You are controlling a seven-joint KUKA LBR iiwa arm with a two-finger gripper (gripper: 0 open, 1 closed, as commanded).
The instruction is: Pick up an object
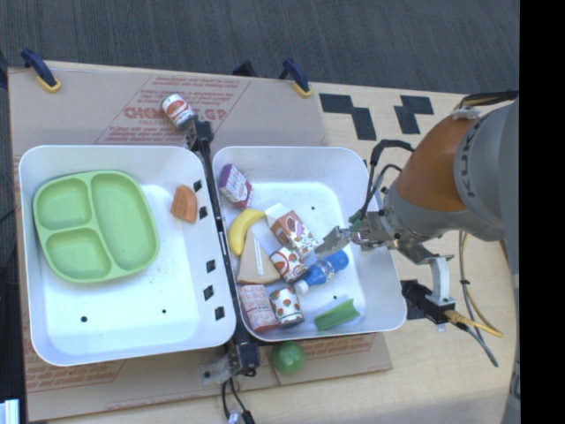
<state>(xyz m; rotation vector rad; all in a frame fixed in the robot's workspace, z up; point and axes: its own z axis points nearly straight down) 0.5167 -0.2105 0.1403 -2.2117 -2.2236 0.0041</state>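
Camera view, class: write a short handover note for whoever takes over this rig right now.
Gripper: low in the right bin, fingers above the blue bottle; nothing seen between them.
Right bin: banana, purple packet, cartons, cans, green piece.
Left bin: green divided plate, orange piece.
Outside the bins: a can, a green ball.
Done: nothing lifted.
Left: grasp and lift one object.

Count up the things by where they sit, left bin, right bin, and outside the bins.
Left bin: 2, the green tray and the orange piece.
Right bin: about 9, the banana and blue bottle among them; the pile overlaps.
Outside the bins: 2, the small can and the green ball.
Total: about 13.
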